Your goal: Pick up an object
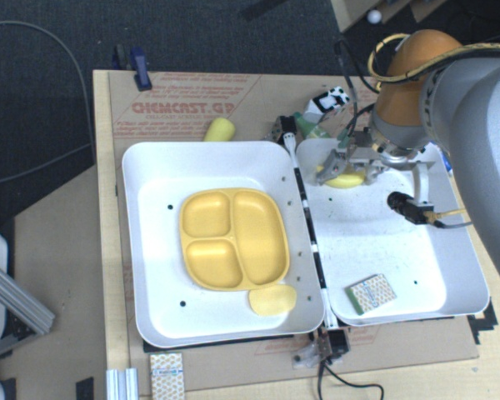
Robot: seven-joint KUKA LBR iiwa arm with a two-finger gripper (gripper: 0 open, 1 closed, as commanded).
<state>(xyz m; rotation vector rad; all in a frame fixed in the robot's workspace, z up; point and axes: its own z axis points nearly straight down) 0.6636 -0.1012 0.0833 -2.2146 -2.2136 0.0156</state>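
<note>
We take the right bin [450, 294] as our landmark. In its far left corner lies a small yellow banana-shaped object [347, 181], its long axis running roughly across the bin, left to right. Our gripper [350, 163] sits directly over it, at the object's far side, apparently touching. We cannot tell how the claw is set, nor whether it has the object. A patterned card [371, 292] lies in the bin's near part, well apart.

A robotics lab: two white bins [150, 307] on a cardboard-topped bench [183, 98], loose cables [42, 48] over dark carpet.
</note>
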